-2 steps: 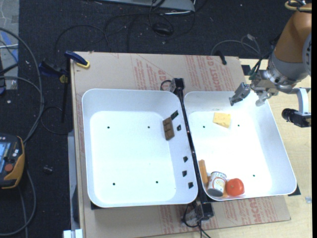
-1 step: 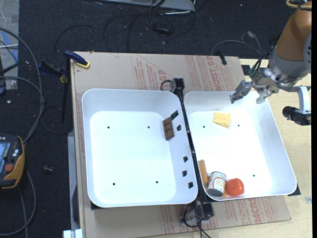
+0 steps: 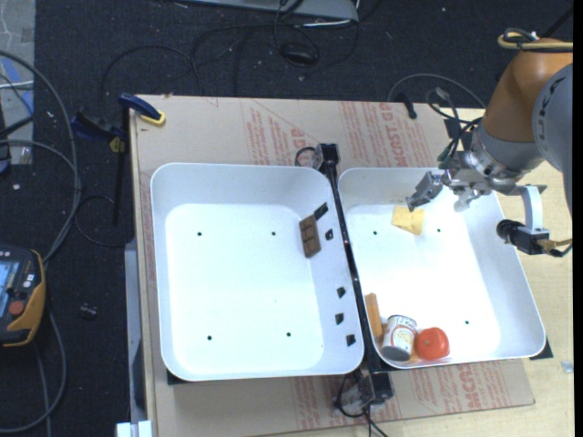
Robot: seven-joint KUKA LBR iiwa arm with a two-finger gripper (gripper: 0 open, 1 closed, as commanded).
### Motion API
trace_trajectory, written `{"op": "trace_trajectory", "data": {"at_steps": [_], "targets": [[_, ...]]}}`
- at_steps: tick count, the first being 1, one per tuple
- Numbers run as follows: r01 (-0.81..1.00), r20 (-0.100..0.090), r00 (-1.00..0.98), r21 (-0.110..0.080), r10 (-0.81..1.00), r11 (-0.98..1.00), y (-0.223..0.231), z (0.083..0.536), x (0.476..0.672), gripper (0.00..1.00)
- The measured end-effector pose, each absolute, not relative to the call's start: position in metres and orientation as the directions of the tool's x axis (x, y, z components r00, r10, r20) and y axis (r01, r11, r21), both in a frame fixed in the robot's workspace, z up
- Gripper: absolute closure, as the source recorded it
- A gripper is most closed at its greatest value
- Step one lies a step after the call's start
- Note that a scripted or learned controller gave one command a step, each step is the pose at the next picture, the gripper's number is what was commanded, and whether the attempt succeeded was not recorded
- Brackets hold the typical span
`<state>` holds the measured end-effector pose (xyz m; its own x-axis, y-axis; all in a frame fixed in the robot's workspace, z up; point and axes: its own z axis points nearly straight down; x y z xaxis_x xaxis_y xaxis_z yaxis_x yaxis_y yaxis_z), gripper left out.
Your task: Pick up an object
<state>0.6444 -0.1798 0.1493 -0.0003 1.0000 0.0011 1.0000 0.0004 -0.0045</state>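
Arm (image 3: 533, 98) comes in from the right, wrist over the far end of the right bin (image 3: 510, 271). Tool (image 3: 444, 194) sits just above the bin floor. Fingers look spread apart: one dark finger points down-left toward the yellow block (image 3: 408, 219), the other is off to the right near the bin's far wall. Nothing between them.

Yellow block lies on the right bin floor, far-left area, just beside the left fingertip. Can't tell whether it's touching or slightly apart.

Near the front edge of the same bin: small can (image 3: 398, 335) on its side, red ball (image 3: 433, 342) touching it on the right, thin orange stick (image 3: 373, 315) along the left wall next to the can. All well apart from the tool.

Left bin (image 3: 182, 244) has one brown bar (image 3: 311, 237) leaning near its right wall.

Both bins sit on a cardboard-covered surface (image 3: 237, 126); blue-and-yellow clamp (image 3: 141, 109) at its far-left corner.
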Motion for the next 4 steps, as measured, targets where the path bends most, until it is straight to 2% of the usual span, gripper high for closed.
{"op": "trace_trajectory", "data": {"at_steps": [1,2,4], "targets": [[1.000,0.001,0.000,-0.004,1.000,0.000,-0.179,0.096,0.643,0.00],[1.000,0.000,-0.001,0.001,1.000,0.001,-0.179,0.110,0.645,1.00],[1.000,-0.001,-0.001,0.006,1.000,0.001,-0.176,0.235,0.653,1.00]]}}
